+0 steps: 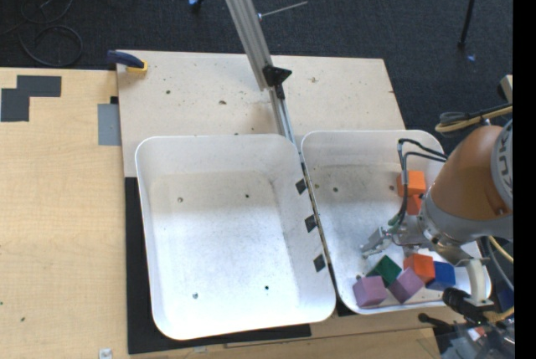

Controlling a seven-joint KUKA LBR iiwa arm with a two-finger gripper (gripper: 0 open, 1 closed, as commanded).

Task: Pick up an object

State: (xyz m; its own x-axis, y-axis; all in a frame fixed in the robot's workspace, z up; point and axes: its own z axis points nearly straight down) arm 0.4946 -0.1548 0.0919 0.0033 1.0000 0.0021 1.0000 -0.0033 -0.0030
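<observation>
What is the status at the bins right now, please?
Tool low in right bin, above the block pile, nothing seen held. Green block and purple blocks nearest it. Orange block sits apart behind the arm.

Orange block half behind the arm.
</observation>
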